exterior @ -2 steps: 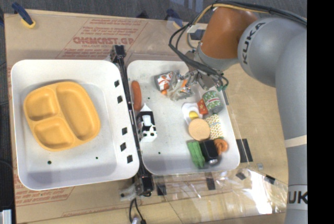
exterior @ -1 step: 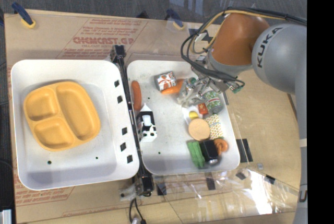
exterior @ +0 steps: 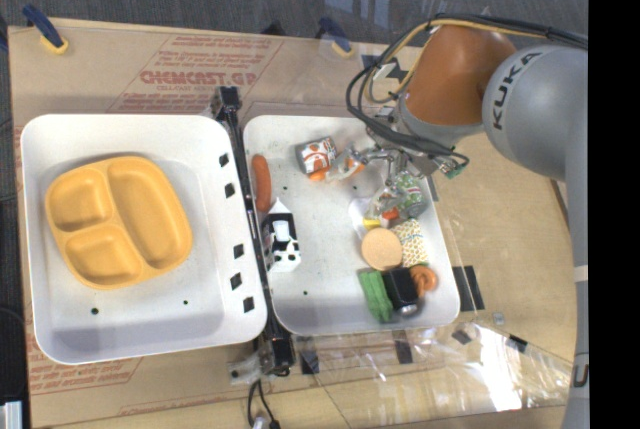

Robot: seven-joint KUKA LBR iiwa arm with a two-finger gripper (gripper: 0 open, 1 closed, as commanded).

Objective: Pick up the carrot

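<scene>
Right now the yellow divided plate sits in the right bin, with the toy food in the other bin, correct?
Not quite. The camera view shows the yellow divided plate in the left bin; the toy food, including the carrot, lies in the right bin.

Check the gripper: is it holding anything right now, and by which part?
Cannot be told. The gripper sits low over the right bin, its tips lost in clutter. The carrot lies apart by the bin's left wall, untouched.
</scene>
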